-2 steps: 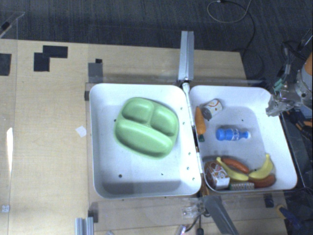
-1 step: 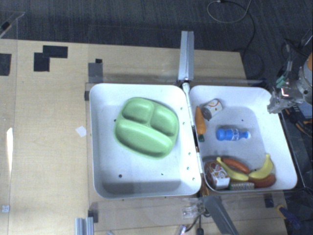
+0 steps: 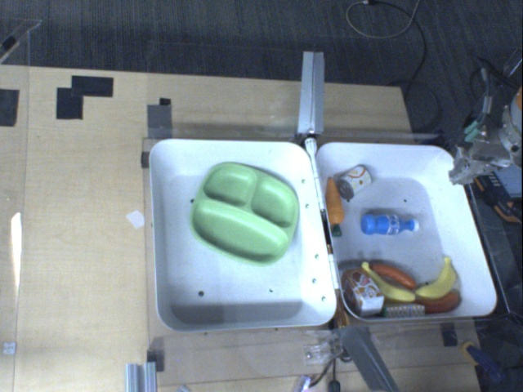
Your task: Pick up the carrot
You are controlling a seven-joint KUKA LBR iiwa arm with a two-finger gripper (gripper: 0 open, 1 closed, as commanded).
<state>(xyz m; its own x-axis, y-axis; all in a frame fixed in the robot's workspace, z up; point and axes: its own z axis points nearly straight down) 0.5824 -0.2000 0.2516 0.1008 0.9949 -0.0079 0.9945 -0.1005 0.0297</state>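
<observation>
The carrot (image 3: 334, 202) lies in the right bin (image 3: 466, 219), pressed lengthwise against that bin's left wall, just below a small can (image 3: 354, 180) and to the left of a blue bottle (image 3: 389, 224). It looks like a toy vegetable, so probably light, stiff and fairly smooth, apt to slide or roll if nudged; its thicker middle seems the best place to take hold, with the closing direction across its narrow width. That is awkward, since the wall sits right beside it and leaves little room on that side, while the bottle side is more open. The pincer (image 3: 472, 163) hangs at the bin's upper right rim, well apart from the carrot; whether it is spread or pressed together cannot be told. A banana (image 3: 440, 279) and other toy food crowd the lower corner, and a green plate (image 3: 245, 211) sits in the left bin (image 3: 176, 243) on the counter (image 3: 73, 243)
</observation>
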